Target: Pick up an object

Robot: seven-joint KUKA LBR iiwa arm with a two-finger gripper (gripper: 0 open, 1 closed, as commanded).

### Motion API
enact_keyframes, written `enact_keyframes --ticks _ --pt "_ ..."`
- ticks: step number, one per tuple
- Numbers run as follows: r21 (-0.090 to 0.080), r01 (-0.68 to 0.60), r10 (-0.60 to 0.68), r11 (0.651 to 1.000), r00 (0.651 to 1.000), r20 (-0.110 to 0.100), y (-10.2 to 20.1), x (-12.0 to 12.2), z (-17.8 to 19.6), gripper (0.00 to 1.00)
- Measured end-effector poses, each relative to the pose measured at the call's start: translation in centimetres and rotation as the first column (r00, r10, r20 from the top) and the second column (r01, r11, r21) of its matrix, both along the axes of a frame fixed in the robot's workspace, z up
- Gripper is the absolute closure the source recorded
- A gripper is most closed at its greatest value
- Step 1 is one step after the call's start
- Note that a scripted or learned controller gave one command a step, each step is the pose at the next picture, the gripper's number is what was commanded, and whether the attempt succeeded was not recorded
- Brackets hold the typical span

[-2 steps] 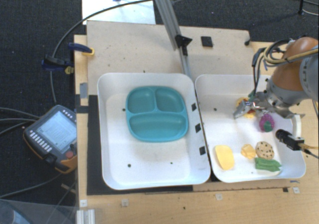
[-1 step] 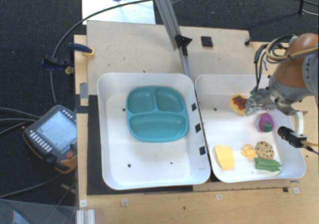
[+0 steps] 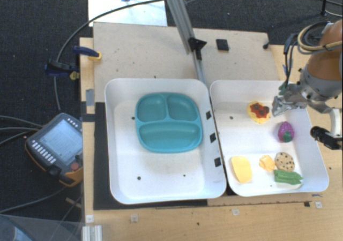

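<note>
The right bin [image 3: 225, 127] holds several toy foods. A yellow piece with a red top [image 3: 259, 112] lies near its back. A purple fruit with a green end [image 3: 285, 132] lies to the right of it. Along the front are a yellow slab [image 3: 241, 169], a small orange piece [image 3: 266, 162], a speckled cookie [image 3: 284, 161] and a green pod [image 3: 288, 177]. My gripper [image 3: 281, 106] hangs over the right bin, just right of the yellow-and-red piece and above the purple fruit. I see nothing held in it.
A teal divided plate [image 3: 168, 122] lies in the left bin [image 3: 123, 170]. A slanted metal pole [image 3: 182, 15] stands behind the bins. A teach pendant [image 3: 56, 146] and cables lie on the floor to the left.
</note>
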State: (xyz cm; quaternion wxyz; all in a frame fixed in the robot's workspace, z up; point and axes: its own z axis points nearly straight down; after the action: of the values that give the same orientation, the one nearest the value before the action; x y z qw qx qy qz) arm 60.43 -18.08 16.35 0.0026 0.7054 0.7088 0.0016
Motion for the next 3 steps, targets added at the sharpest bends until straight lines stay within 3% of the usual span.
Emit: enact_keyframes --ticks 2,3 --pt "0.000 -0.002 0.002 1.000 1.000 0.000 -0.1 1.0 9.3 1.00" --pt "0.003 -0.005 0.005 1.000 1.000 -0.005 5.7 0.3 8.1 1.00"
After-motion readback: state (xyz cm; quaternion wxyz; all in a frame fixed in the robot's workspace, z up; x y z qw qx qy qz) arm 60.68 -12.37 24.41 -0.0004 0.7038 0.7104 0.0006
